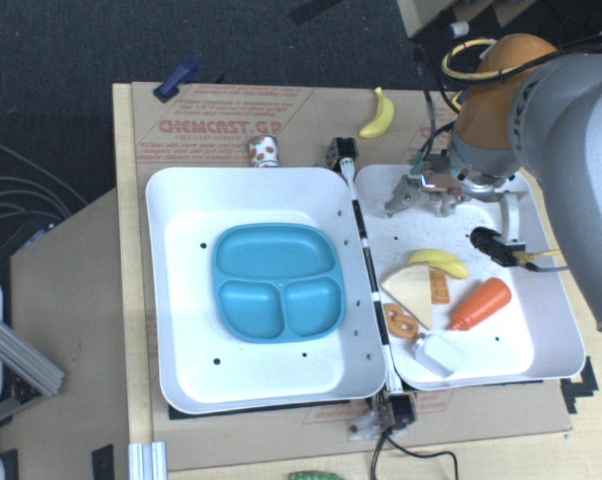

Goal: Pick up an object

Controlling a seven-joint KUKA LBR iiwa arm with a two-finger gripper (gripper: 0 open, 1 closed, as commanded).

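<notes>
My gripper point(422, 202) hangs over the far end of the right bin point(551, 343), open, with nothing between its fingers. Nearer the camera in that bin lie a small yellow banana point(438, 260), an orange carrot-shaped toy point(479, 304), a cream wedge point(409, 288), a thin brown stick point(439, 287), a brown pretzel-like piece point(400, 320) and a small white block point(436, 353). The banana lies a short way in front of the gripper, apart from it.
The left bin point(171, 218) holds a blue divided plate point(278, 280). On the bench behind the bins lie a second yellow banana point(377, 116), a small red-and-white thing point(264, 150) and a blue thing point(174, 81). The arm point(571, 148) covers the right bin's far right corner.
</notes>
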